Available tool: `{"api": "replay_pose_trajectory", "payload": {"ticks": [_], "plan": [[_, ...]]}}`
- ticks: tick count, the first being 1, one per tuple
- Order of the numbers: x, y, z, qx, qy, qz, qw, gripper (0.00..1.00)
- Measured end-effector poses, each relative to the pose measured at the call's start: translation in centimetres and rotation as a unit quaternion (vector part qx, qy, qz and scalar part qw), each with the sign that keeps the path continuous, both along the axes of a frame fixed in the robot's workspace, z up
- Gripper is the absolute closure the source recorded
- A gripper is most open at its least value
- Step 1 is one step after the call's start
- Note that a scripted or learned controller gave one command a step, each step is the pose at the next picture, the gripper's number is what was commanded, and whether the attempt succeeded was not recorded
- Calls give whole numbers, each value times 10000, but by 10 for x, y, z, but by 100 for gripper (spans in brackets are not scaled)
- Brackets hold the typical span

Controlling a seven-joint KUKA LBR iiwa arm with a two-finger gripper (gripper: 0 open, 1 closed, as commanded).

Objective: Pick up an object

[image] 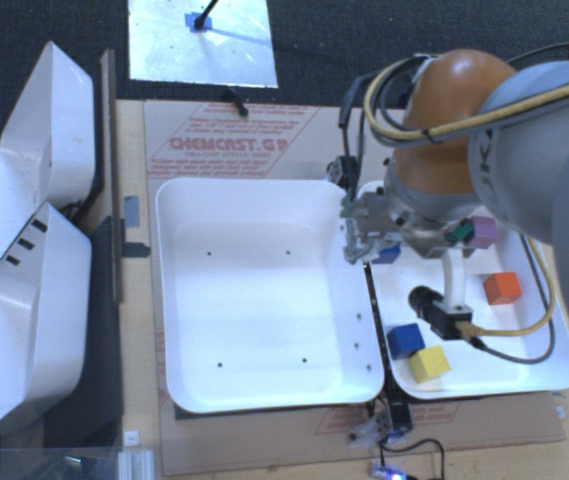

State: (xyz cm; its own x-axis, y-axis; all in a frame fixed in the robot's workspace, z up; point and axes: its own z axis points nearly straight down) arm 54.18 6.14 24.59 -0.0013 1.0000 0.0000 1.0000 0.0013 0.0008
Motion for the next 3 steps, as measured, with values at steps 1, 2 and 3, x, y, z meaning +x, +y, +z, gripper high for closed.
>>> {"api": "replay_pose_trajectory", "payload": {"ticks": [1, 2, 3], "plan": [[58, -40, -63, -9, 28, -22, 10000, 0], [59, -37, -49, 0, -4, -2, 10000, 100], [39, -16, -60, 3, 5, 4, 10000, 100]]}}
